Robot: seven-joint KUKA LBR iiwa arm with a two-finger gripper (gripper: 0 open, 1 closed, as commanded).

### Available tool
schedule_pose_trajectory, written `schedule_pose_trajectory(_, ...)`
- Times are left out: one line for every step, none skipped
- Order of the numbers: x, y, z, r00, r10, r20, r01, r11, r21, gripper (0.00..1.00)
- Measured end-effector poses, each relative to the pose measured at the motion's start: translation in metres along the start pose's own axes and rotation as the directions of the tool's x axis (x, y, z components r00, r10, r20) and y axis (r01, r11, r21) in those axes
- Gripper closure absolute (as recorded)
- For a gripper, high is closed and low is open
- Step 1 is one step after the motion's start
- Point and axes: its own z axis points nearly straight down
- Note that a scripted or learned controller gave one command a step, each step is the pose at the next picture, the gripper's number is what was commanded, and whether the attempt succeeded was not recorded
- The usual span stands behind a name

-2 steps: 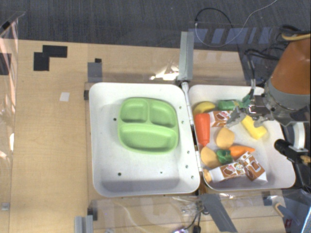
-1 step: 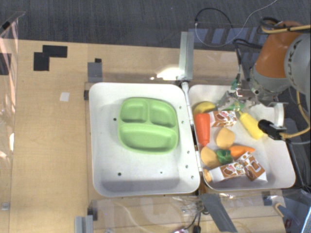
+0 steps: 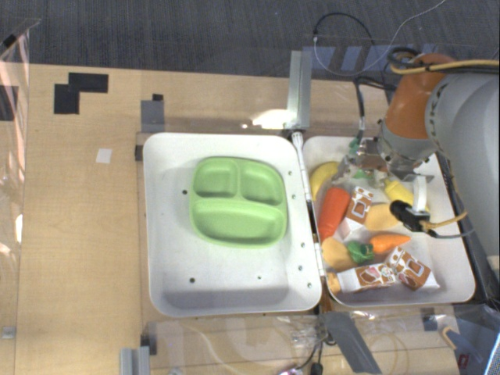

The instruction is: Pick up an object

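Over the right bin, the gripper hangs low near the back among toy food: a banana, a large carrot, a small carrot and printed cartons (whether its fingers grip anything I cannot tell). A green divided plate lies in the left bin

On the bench two bins sit side by side, the left bin holding a divided tray near its middle, the right bin crowded with a carrot, a banana behind it and cartons along its front.
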Motion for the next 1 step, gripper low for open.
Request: schedule_pose_trajectory(0.0000, 0.0000, 0.0000, 1.000, 0.000, 0.000, 0.000, 1.000, 0.000, 0.00)
